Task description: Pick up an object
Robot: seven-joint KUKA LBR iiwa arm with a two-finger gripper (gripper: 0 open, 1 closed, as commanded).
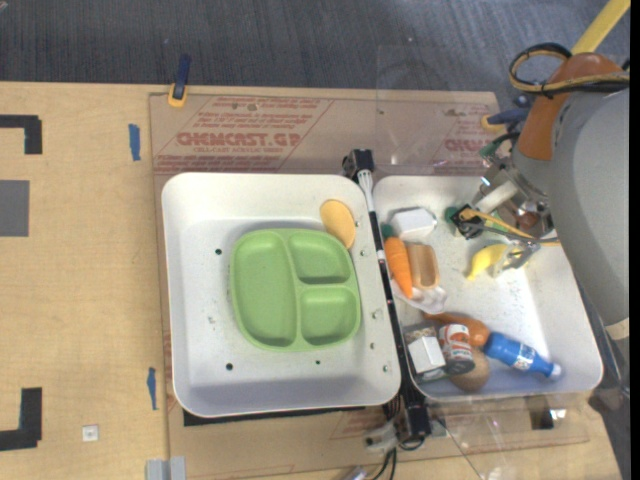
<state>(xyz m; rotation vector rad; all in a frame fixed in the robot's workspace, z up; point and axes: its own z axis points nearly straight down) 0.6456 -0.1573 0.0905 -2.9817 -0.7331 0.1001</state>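
Claw (505, 230) low in the right shallow white bin (570, 298).
It hovers beside the small yellow banana-shaped toy (484, 262); whether it grips anything, I cannot tell.

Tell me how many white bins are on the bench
2. The left bin holds a green plate and a yellow item; the right bin, touching it, holds a clutter of small things.
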